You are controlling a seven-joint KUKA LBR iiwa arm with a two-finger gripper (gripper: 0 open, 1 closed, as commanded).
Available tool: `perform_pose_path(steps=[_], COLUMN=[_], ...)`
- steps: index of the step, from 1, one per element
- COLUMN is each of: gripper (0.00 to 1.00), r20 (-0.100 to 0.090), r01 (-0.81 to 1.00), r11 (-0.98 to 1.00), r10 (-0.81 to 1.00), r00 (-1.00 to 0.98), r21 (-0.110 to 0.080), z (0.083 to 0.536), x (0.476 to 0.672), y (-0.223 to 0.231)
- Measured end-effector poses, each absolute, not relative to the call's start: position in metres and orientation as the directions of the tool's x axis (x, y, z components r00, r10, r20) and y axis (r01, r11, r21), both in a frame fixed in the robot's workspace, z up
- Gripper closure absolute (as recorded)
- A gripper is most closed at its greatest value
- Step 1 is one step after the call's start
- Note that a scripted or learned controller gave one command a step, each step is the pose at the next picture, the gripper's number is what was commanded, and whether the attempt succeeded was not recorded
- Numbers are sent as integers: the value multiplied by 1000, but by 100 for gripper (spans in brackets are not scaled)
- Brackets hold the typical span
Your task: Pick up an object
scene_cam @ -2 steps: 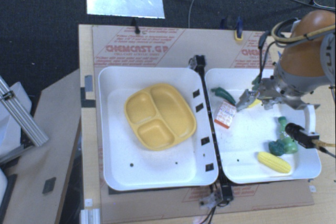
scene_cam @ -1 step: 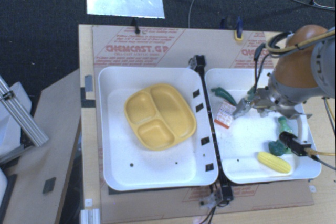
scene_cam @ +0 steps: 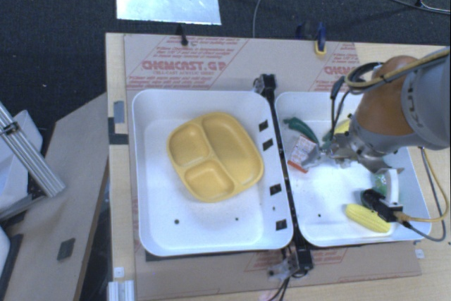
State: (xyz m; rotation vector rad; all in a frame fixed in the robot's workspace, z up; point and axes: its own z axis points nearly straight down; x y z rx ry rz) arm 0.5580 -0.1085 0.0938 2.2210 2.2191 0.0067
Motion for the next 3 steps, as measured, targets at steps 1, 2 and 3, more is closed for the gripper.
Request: perform_pose_path(steps=[1, 2, 3], gripper=[100, 100, 100], r20=[3, -1, -2], r01=[1000, 1000, 1000], r11=[3, 1, 4], r10=[1000, 1000, 1000], r00=[-3, -1, -4], r21=[12, 5, 7], z=[109, 157, 203], x=[561, 556, 563], y=[-107, -113, -117])
